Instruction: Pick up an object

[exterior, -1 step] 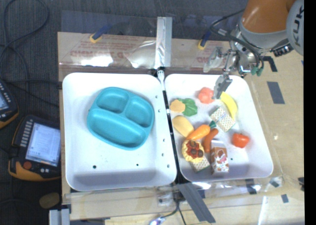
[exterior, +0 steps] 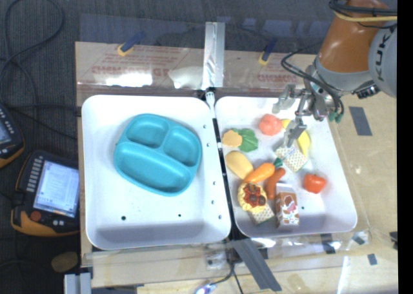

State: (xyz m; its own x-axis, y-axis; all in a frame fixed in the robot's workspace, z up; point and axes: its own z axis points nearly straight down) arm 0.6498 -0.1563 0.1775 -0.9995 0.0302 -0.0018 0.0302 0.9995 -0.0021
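My gripper hangs over the back of the right bin, open, with nothing between its fingers. A pink-orange peach lies just to its left. A yellow banana and a checkered wedge lie just below its fingertips. Further toward the front are a carrot, a red sausage, a pizza slice, a small carton and a red tomato. A yellow-green vegetable and a yellow lemon sit by the bin's left wall.
The left bin holds a blue divided plate. A metal divider runs between the two bins. The arm's orange band rises at the upper right. A tablet lies off the bench at the left.
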